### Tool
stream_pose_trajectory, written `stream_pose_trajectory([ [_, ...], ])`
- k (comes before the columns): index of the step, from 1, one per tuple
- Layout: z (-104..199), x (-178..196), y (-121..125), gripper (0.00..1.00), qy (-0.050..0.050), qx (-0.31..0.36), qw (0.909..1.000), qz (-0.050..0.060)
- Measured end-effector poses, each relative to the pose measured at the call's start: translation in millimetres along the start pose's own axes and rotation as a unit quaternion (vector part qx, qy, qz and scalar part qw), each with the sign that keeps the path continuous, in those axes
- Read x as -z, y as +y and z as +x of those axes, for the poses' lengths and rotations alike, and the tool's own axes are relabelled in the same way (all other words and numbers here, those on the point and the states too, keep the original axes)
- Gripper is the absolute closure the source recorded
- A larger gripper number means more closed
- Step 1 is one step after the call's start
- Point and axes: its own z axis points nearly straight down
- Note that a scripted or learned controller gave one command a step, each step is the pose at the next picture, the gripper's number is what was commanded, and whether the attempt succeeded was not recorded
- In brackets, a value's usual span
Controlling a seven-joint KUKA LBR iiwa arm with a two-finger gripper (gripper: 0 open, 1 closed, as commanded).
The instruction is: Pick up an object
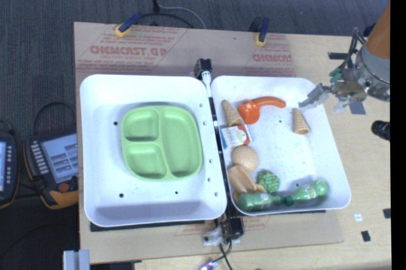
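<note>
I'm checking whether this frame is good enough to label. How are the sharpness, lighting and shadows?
Camera view: lighting even and soft, no harsh glare on the white bins; items such as the green tray cast faint shadows; the whole frame is slightly soft, and the gripper at right looks blurrier.

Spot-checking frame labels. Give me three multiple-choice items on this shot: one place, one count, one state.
1. Where does the green tray lie?
A. left bin
B. right bin
C. on the bare bench

2. How many compartments does the green tray have?
A. two
B. three
C. five

3. Where is the gripper relative to the toys?
A. clamped on the orange ladle
B. pressed onto the broccoli
C. at the right bin's far right corner, apart from the toys

Key: 1 A, the tray sits in the left bin. 2 B, three hollows show. 3 C, it sits by the right bin rim, apart from the ladle and broccoli.
</note>
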Motion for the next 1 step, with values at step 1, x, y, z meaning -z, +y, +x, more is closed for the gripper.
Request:
stream_pose_trajectory([
  [1,22.4,-129.6,19.9,0.00,-0.001,-0.032,0.9994,-0.012],
])
